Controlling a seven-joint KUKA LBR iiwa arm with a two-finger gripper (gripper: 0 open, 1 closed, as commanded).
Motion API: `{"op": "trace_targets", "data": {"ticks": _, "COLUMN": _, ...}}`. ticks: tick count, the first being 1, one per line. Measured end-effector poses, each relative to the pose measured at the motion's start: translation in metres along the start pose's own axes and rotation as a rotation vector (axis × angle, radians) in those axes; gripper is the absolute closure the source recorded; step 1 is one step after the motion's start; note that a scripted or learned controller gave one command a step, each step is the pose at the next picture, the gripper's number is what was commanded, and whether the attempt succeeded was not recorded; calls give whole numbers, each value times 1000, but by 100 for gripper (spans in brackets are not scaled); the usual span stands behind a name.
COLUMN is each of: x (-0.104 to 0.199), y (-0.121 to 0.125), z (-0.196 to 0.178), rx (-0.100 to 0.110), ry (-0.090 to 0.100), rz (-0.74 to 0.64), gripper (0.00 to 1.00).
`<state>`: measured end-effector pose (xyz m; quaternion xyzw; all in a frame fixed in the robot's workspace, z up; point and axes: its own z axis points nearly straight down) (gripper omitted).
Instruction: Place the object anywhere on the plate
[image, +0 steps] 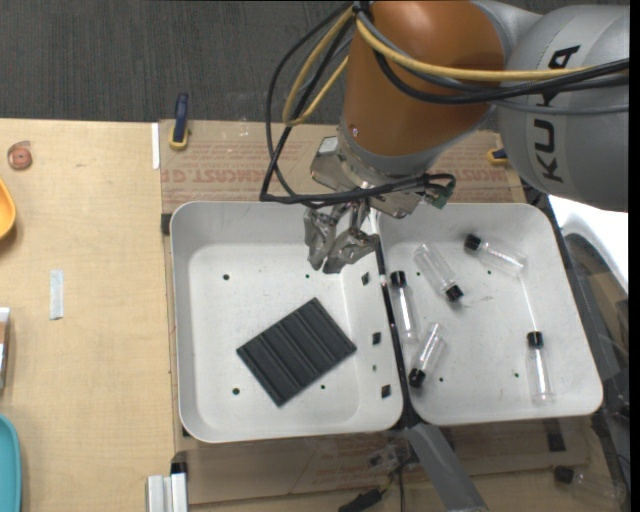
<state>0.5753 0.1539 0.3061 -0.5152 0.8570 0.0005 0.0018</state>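
A dark ribbed rectangular plate lies flat and turned at an angle in the left bin. Several clear tubes with black caps lie in the right bin: one rests along the divider, another sits near the middle, and one is by the right wall. My gripper hangs over the upper right part of the left bin, close to the divider, above and to the right of the plate. The wrist shadows it, and I cannot make out whether anything is in it.
The big orange and grey arm fills the top of the view, with black and yellow cables looping to its left. Two more tubes lie in the right bin. A wooden bench top stretches to the left of the bins.
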Motion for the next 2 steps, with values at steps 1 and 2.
{"op": "trace_targets", "data": {"ticks": 1, "x": 64, "y": 17, "z": -50, "rx": 0, "ry": 0, "rz": -66, "gripper": 100}}
{"op": "trace_targets", "data": {"ticks": 2, "x": 89, "y": 61, "z": -137, "rx": 1, "ry": -2, "rz": -313, "gripper": 100}}
